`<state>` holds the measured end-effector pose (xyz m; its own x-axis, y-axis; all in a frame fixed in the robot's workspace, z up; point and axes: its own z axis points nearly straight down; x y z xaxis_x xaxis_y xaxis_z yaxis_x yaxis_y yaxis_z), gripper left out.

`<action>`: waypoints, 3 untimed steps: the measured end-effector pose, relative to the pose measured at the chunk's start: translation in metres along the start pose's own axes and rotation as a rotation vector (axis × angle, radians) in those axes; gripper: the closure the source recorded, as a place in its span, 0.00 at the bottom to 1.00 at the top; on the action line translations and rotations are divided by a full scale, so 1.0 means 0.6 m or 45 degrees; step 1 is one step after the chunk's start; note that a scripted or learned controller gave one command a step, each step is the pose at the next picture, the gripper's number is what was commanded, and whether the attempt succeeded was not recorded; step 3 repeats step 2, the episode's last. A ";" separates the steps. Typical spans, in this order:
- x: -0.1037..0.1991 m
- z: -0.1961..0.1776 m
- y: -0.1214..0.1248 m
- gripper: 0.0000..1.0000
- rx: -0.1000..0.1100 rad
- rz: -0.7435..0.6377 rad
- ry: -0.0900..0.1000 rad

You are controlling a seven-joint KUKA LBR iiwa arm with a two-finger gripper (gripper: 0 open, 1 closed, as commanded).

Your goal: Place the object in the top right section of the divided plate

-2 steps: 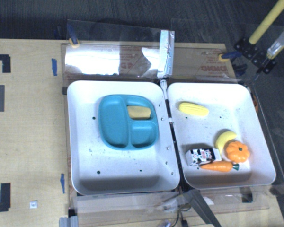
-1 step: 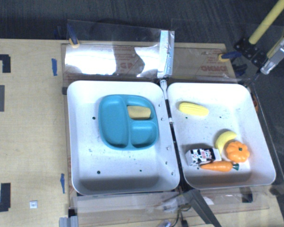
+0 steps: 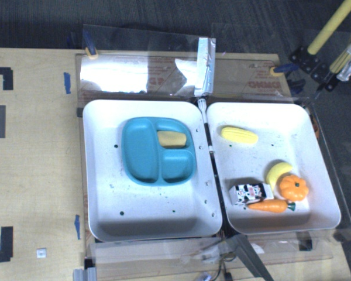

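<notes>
- Task thing: tan-yellow rounded oblong toy food piece (image 3: 172, 139) lies in the 2 o'clock section of the blue plastic divided plate (image 3: 141, 151), long axis 9-to-3. Looks like it's already where the task wants it.
- Plate sits in the left shallow white bin (image 3: 105, 215), a bit toward 12 o'clock of bin centre.
- Jaws: can't tell whether released or clenched, so no call on whether anything is gripped.
- Risk 1: the piece's lower edge is close to the ridge dividing the 2 o'clock section from the 5 o'clock one. Can't tell if it's touching or riding on it. A nudge could tip it over into the wrong section.
- Risk 2: its 9 o'clock end is near the ridge by the big section. Same worry; a push from 3 o'clock would cause it.
- Risk 3: the plate prob. light and loose on smooth bin floor. Any contact could slide or rotate it, so "top right" no longer holds.
- Risk 4: a mis-aimed re-grab lifts the piece back out, undoing the placement.
- Other items are well apart in the right shallow white bin (image 3: 251, 157), low interference: yellow toy corn cob (image 3: 239, 136) at 11 o'clock. Yellow round fruit (image 3: 279, 171), orange toy pumpkin (image 3: 293, 188), orange toy carrot (image 3: 270, 206) and black-and-white patterned small carton (image 3: 248, 193) cluster at 5 o'clock.
</notes>
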<state>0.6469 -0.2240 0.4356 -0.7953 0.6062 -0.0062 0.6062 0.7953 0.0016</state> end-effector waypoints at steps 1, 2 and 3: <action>0.000 -0.002 0.002 0.00 -0.002 -0.001 -0.002; 0.001 -0.002 0.002 0.00 -0.002 -0.001 -0.002; 0.001 -0.002 0.002 0.00 -0.002 -0.001 -0.002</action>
